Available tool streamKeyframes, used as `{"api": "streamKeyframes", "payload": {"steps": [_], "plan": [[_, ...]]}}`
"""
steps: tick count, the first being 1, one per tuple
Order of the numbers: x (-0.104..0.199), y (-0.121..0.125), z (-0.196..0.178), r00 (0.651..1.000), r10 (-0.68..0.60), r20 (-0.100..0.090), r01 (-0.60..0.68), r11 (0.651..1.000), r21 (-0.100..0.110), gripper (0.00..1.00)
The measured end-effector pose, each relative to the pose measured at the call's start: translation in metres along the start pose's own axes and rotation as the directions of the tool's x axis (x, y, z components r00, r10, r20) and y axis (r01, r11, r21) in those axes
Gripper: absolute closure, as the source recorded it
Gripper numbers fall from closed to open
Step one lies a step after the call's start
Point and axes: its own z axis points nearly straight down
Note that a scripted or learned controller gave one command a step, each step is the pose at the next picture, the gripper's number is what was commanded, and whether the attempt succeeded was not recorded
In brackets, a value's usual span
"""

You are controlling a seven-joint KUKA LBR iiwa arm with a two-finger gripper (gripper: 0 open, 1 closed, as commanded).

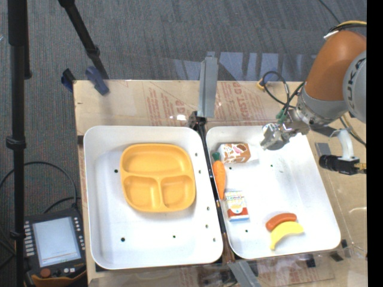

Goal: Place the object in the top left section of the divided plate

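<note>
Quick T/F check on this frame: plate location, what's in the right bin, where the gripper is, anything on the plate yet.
1. The yellow divided plate sits in the left bin. True.
2. The carrot lies on the plate. False: it lies in the right bin, along its left wall.
3. The gripper is over the upper part of the right bin. True.
4. The banana and the sausage are in the left bin. False: both lie near the lower right corner of the right bin, side by side.
5. The plate's sections hold nothing. True.
6. The gripper is over the plate. False: it is over the right bin, to the right of the small brown carton.
</note>
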Motion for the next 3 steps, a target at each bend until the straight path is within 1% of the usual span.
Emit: {"api": "streamKeyframes", "payload": {"steps": [1, 2, 3], "plan": [[0.092, -0.029, 0.002, 0.996, 0.088, -0.002, -0.088, 0.996, 0.003, 1.0], [0.09, -0.019, 0.002, 0.972, -0.237, -0.001, 0.237, 0.972, -0.001, 1.0], [0.153, -0.045, -0.039, 0.943, -0.333, -0.002, 0.333, 0.943, 0.002, 1.0]]}}
